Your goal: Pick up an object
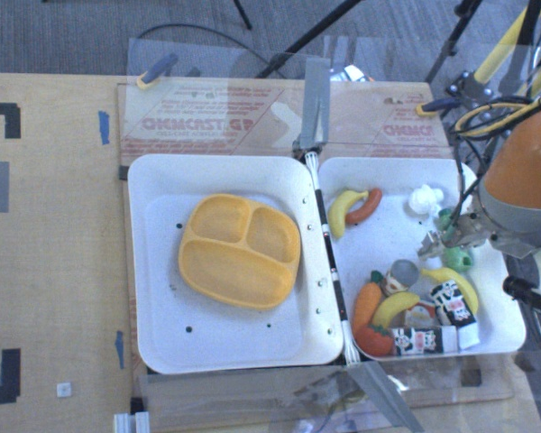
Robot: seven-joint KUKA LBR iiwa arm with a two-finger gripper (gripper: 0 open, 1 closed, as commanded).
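The right bin (392, 177) holds a pile of toy items. A yellow banana (342, 209) and a red sausage (364, 206) lie at its far left. A white lump (423, 199) sits near the far wall. At the front lie an orange carrot (367, 305), another banana (395, 308), a third banana (458, 283), a grey cup (403, 272) and black-and-white packets (426, 340). My gripper (444, 238) hangs over the bin's right side, just above a green object (459, 259). The left bin (162, 314) holds a yellow divided plate (240, 250).
The arm's orange band (523, 165) and grey wrist cover the right bin's right wall. Cables and yellow stands crowd the far right. A clear acrylic sheet (216, 120) lies behind the bins. The wooden bench (50, 242) stretches to the left.
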